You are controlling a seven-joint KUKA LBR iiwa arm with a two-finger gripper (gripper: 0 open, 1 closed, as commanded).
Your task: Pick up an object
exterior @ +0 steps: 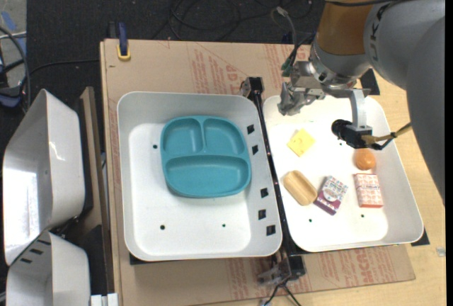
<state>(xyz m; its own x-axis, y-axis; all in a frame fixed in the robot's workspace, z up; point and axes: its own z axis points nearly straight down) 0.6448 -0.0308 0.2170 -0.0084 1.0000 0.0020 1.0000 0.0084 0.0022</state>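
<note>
Gripper (pixel 291 105) hangs over the right bin (pixel 396 223), at its rim nearest the blue divided plate (pixel 206 156); finger spacing cannot be told. Nothing visibly held. Yellow block (pixel 300 142) lies just beyond the gripper, tan bread roll (pixel 300 188) farther along that rim.

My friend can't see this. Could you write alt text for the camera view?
A grey robot arm's gripper hovers over the back of the right bin, which holds a yellow piece, a bread roll, an orange ball and two small packets. The left bin holds a teal divided plate.
</note>
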